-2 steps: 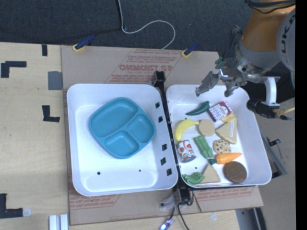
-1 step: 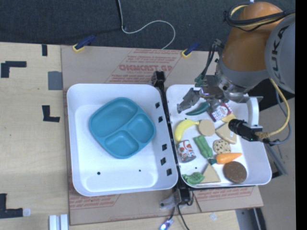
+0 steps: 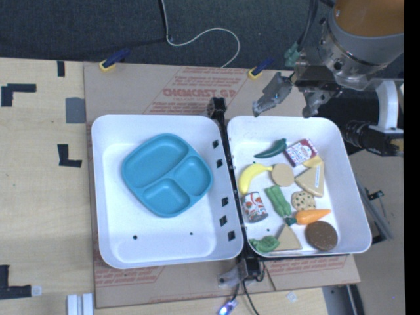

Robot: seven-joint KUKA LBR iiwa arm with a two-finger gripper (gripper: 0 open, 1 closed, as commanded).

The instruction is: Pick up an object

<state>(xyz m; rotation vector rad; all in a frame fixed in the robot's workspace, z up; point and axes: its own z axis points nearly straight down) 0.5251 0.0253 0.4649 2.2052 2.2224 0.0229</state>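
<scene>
Two shallow white plastic bins sit side by side on the table; the left bin contains one blue three-compartment plastic tray, and the right bin contains the candidate objects for pickup. The hand hangs above the right bin's far rim, its two fingers spread apart with nothing between them. Taking the yellow toy banana as reference: a dark green toy pepper lies just beyond it, a round tan cookie-like disc touches its right end, a green pod-shaped piece lies near its lower right, and a small printed red-and-white packet lies just below it. Probable fault: the objects are tightly clustered, so a descending finger could land on a neighbouring piece, push it aside, or close on two items together. Flat pieces may also slip out on lift.
</scene>
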